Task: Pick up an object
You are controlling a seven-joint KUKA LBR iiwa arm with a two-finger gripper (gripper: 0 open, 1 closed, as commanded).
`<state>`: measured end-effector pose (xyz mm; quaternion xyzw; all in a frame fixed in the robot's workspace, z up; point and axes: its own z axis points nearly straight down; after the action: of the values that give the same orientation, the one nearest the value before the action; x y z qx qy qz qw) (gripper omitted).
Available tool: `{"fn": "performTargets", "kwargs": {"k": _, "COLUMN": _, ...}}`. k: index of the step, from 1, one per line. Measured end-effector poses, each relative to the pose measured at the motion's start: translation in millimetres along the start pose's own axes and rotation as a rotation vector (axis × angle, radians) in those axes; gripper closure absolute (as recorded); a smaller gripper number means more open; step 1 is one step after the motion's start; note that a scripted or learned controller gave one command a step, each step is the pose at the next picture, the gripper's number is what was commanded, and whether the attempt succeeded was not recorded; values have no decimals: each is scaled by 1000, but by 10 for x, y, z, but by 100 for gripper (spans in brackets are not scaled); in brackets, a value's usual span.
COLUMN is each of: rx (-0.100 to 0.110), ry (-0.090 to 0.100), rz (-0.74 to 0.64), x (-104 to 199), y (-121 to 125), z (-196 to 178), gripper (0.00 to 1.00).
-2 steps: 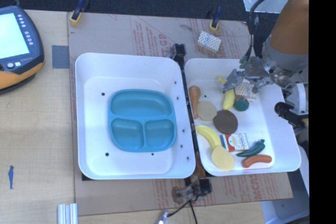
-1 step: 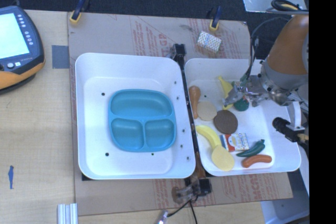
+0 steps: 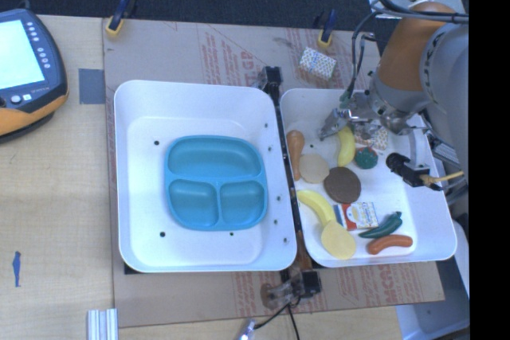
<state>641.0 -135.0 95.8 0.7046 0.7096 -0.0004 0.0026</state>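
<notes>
Several toy foods lie in the right bin, and the banana nearest the gripper looks the likeliest pick. It seems a light, hard plastic piece, smooth and a little slippery, curved so it could roll or squirt out of a pinch taken near either tip. The safest hold is probably across its thick middle, with the fingers closing on its narrow sides. It stands nearly upright in the view at the far end of the bin, just beside a small green ball and above a brown disc, with a tan disc to its left, so there is little room around it.

The gripper hangs directly over the banana's upper end, touching or nearly touching it; which one is unclear. Whether the gripper is open or closed cannot be told, and nothing is seen held. The left bin bears a blue tray, well apart from the arm.
</notes>
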Motion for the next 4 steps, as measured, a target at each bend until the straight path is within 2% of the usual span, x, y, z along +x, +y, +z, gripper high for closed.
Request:
{"fn": "performTargets", "kwargs": {"k": 1, "rx": 1, "ry": 5, "rz": 3, "x": -215, "y": 173, "z": 0, "gripper": 0}}
{"fn": "performTargets", "kwargs": {"k": 2, "rx": -1, "ry": -1, "rz": 1, "x": -111, "y": -580, "z": -2, "gripper": 0}}
{"fn": "performTargets", "kwargs": {"k": 3, "rx": -6, "ry": -2, "rz": 2, "x": 165, "y": -941, "z": -7, "gripper": 0}}
{"fn": "performTargets", "kwargs": {"k": 4, "rx": -5, "ry": 1, "rz": 3, "x": 189, "y": -207, "z": -13, "gripper": 0}}
